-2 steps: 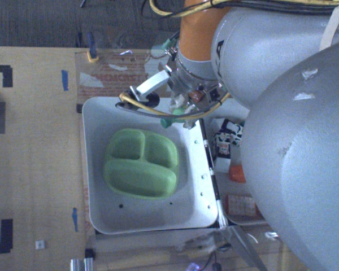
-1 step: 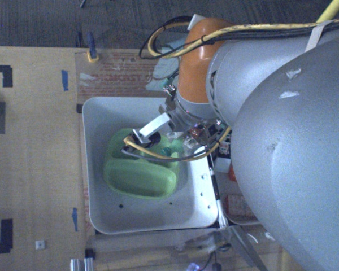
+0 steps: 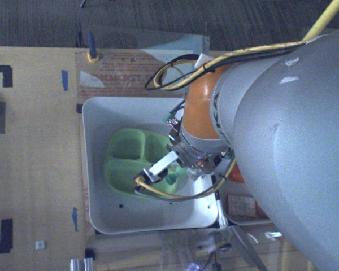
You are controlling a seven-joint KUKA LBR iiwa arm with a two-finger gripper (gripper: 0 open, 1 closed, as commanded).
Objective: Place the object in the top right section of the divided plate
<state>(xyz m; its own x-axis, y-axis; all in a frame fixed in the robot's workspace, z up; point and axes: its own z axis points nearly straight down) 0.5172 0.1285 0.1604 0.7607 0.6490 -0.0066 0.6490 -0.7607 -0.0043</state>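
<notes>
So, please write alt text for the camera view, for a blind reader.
A grey robot arm with an orange band reaches from the right over a green divided plate lying in a white bin. Its gripper is above the plate's right side. The bin stands on a wooden bench.

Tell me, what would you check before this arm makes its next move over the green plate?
1. Green plate lies inside the white bin: ok.
2. Gripper is over the plate's right side: ok.
3. Anything held in the gripper: cannot tell, the wrist hides it.
4. Plate sections on the left are bare: ok.
5. Top right section free: cannot tell, the arm covers it.
</notes>
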